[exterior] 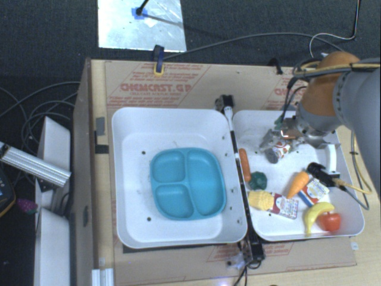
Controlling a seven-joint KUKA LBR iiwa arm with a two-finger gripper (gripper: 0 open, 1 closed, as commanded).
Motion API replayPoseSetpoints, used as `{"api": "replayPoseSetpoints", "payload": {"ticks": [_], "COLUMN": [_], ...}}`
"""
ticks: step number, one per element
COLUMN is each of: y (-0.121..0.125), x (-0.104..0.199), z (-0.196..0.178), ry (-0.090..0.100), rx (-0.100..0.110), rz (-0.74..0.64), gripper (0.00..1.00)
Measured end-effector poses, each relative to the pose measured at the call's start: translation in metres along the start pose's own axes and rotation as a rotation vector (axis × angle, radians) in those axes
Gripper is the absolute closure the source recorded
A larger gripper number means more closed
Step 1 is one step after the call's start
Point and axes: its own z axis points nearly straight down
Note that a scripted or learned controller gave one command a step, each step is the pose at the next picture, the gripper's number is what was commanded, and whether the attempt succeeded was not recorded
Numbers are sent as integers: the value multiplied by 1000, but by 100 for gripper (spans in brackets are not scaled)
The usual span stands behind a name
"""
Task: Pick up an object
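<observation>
**Gripper low in the right bin, over a small grey object**

The thing closest to being picked is a small grey-and-red object [278, 152] in the upper part of the right bin [357, 219]. The gripper [284, 137] is down just above it, maybe touching it, but I cannot tell if its fingers are apart or together, because the metal parts and the object blend into one shape. So a hold is not confirmed.

The other objects lie further toward the front of this bin: a thin orange stick [244, 164] along the wall between the bins, a green ball [258, 180], a yellow corn [259, 199] beside a red-and-white packet [287, 207], a carrot [297, 184], a banana [315, 213] and a tomato [329, 221]. They are crowded, probably left where they fell.

Around the grey object the floor is mostly bare, which gives room to close. The left bin [134, 130] holds a blue divided plate [187, 182].
</observation>
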Motion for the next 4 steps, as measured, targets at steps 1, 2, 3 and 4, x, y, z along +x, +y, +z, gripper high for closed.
{"api": "replayPoseSetpoints", "payload": {"ticks": [1,2,3,4], "y": [1,1,-42,-104], "x": [-1,-1,-2,-27], "z": [-12,-12,-3,0], "ry": [-2,-1,-1,-2], "rx": [-4,-4,0,0], "rz": [-2,-2,4,5], "gripper": [100,0,0,0]}}
